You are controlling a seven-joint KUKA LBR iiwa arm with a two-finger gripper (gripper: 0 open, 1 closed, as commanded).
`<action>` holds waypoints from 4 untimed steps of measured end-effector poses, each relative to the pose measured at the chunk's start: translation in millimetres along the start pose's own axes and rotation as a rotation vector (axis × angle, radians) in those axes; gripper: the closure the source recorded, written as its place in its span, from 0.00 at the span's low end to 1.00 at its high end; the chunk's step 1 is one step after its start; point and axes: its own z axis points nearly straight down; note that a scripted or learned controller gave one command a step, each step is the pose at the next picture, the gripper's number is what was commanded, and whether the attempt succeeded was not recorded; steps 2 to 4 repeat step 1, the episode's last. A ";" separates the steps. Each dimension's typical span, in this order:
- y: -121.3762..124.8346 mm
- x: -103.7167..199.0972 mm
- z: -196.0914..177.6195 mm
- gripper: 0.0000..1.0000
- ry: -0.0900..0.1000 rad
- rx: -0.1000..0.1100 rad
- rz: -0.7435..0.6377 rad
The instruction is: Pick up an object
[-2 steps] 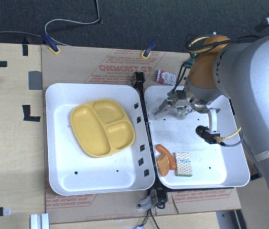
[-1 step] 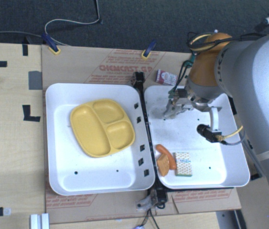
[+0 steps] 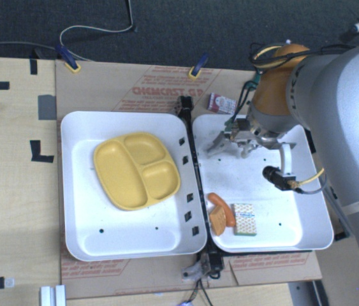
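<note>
A yellow divided plate (image 3: 138,169) lies in the left bin (image 3: 80,190). Cardboard lettering, perhaps "CHEMCAST", is blurry. In the right bin (image 3: 307,225), carrot (image 3: 220,211) beside patterned packet (image 3: 244,219); end effector (image 3: 220,143) fingers unclear, arm-crowded.

— How is the light?
— Bright and even from above; the two shallow white plastic bins (image 3: 128,247) nearly wash out, with soft shadows under their rims.
— Sharpness?
— Slightly soft overall; the big grey robot arm (image 3: 338,107) at right looks blurred.
</note>
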 end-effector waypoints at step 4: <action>0.0 0.7 -9.3 1.00 0.002 0.001 -0.001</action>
